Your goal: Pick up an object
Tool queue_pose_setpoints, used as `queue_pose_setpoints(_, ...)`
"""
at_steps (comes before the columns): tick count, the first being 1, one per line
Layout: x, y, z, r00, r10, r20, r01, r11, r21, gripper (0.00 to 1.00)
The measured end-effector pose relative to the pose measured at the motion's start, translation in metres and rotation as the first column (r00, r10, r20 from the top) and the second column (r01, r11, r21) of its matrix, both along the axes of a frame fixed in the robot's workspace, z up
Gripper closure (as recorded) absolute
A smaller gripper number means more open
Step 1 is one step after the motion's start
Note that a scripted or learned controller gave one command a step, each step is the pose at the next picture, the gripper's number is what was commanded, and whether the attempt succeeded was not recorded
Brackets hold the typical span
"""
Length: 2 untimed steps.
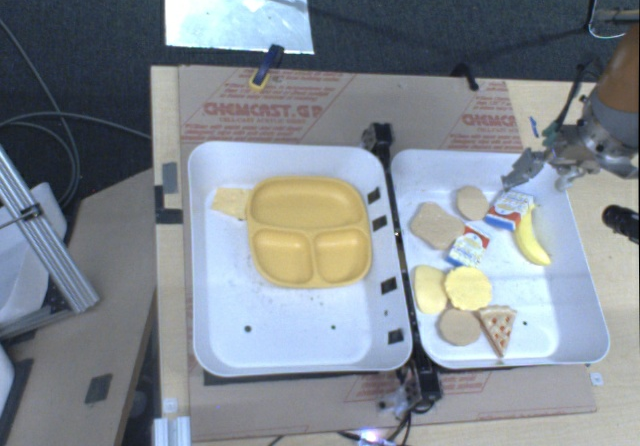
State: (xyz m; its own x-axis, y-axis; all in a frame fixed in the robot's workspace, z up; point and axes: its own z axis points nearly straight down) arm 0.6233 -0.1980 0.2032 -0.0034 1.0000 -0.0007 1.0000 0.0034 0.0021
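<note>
My gripper (540, 177) hangs over the upper right part of the right bin (580, 279), open, with nothing between its fingers. One fingertip (515, 177) is just above a small milk carton (512, 206). A banana (532, 239) lies right beside that carton. Further left in the bin lie a second small carton (467, 246), a bread slice (437, 225) and a round cookie (472, 202). Toward the front are a yellow disc (468, 287), a pale yellow piece (429, 289), a brown disc (460, 326) and a pizza slice (498, 327).
The left bin (215, 324) holds a yellow divided tray (306, 231) and a pale yellow slice (230, 202) at its left. Black clips (392, 284) join the bins along the middle. A metal frame (40, 234) and cables stand at far left.
</note>
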Motion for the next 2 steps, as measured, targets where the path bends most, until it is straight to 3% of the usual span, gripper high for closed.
queue_pose_setpoints(1,-0.085,0.054,-0.115,1.000,-0.002,-0.015,0.002,1.000,0.008,0.00)
queue_pose_setpoints(2,0.004,0.007,-0.118,1.000,0.003,0.002,-0.003,1.000,0.005,0.00)
